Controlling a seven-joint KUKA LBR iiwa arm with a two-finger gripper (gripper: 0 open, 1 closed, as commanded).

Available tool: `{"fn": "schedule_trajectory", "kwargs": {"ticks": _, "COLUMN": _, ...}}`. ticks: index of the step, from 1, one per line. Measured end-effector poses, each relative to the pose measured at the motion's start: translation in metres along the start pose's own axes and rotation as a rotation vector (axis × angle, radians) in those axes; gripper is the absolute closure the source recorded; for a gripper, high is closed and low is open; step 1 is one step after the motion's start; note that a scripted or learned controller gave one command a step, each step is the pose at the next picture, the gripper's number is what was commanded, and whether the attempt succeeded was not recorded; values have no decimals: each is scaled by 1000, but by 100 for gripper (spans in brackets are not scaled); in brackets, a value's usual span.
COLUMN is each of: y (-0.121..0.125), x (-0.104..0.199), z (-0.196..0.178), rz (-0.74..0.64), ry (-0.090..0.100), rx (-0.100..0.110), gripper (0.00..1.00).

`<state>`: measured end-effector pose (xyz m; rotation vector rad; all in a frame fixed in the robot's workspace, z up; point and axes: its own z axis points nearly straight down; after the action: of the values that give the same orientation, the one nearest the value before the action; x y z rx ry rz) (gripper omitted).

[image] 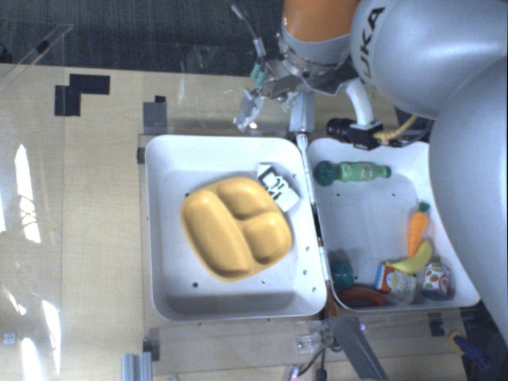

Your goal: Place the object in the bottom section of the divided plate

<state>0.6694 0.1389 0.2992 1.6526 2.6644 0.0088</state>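
A yellow divided plate (236, 227) with three sections lies in the middle of the left bin (163, 213). A small white and black box (279, 187) rests against the plate's upper right rim, close to the wall between the bins. My gripper (252, 108) hangs above the back rim of the left bin, up and to the left of the box and apart from it. Nothing shows in the gripper.
The right bin (365, 213) holds a green bottle (352, 171) at the back, a carrot (417, 227), a banana (416, 259), small cans (413, 280), a teal cup (342, 273) and a red item (363, 296). The arm covers the upper right.
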Motion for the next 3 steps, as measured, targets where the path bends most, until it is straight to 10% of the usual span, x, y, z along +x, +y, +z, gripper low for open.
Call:
{"fn": "schedule_trajectory", "kwargs": {"ticks": 2, "y": -42, "x": 65, "z": 21, "rz": -453, "ry": 3, "rx": 2, "gripper": 0}}
{"fn": "schedule_trajectory", "kwargs": {"ticks": 3, "y": -42, "x": 65, "z": 21, "rz": -453, "ry": 3, "rx": 2, "gripper": 0}}
